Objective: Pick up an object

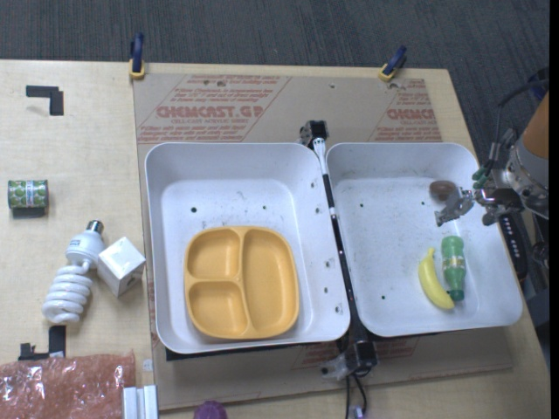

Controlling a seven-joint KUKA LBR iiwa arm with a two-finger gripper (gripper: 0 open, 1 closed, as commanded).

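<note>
The right bin holds a yellow banana and a green bottle, lying side by side near its right wall. A small brownish round object lies further back in that bin. My gripper reaches in over the bin's right rim and hovers just in front of the brownish object, a little behind the bottle's cap. I see nothing clearly held in it.
The left bin holds a yellow divided plate. On the bench to the left lie a spiral light bulb, a white cube, a green can and a red mesh bag.
</note>
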